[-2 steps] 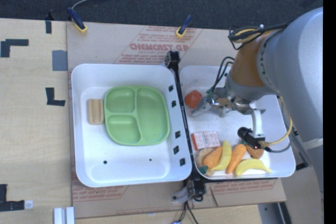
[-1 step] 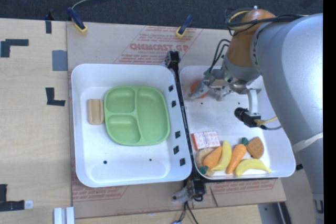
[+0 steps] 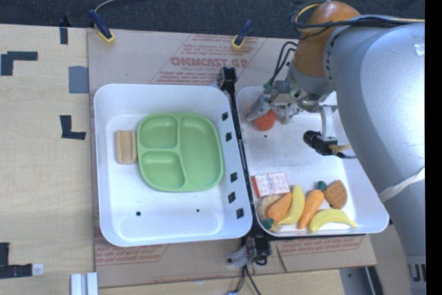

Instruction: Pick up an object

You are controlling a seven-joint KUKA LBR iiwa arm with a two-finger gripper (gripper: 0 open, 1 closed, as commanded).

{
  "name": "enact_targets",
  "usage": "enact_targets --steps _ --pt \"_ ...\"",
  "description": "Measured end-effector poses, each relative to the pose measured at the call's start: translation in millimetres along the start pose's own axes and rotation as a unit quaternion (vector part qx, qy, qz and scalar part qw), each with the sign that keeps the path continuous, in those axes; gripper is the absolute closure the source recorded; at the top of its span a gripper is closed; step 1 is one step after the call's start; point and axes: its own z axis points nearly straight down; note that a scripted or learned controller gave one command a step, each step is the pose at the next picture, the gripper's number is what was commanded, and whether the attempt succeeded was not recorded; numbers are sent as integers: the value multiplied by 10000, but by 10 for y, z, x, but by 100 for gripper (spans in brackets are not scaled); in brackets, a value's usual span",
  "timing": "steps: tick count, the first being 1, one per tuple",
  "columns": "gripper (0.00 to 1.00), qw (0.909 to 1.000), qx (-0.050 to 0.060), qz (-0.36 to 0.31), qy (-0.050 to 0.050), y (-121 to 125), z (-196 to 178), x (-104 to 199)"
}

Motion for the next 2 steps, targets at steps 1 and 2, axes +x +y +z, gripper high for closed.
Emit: enact_targets --steps 1,2 --pt "0 10000 3 -4 -2 1 -1 -25" --pt "0 10000 7 -1 -7 0 -2 -14"
